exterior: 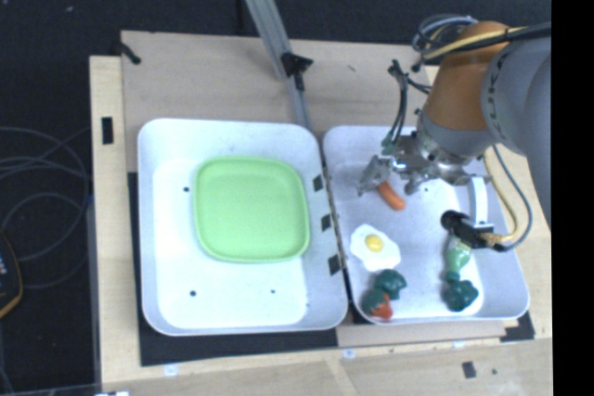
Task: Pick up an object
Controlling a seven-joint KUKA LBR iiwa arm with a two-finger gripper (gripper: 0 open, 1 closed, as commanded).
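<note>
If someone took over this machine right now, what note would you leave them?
Gripper: low in the right bin, fingers spread open around the orange carrot, not closed on it.
Things: fried egg mid-bin; broccoli and red piece at the front edge; green toys front right. Green plate sits in the left bin.
Done: nothing lifted yet.
Left: close on the carrot and lift.

Smooth matt green plate (251,209), glossy white bins (167,292)

Right bin (345,153) near end crowded: fried egg (374,246), broccoli (460,294); far-left corner free.
</note>
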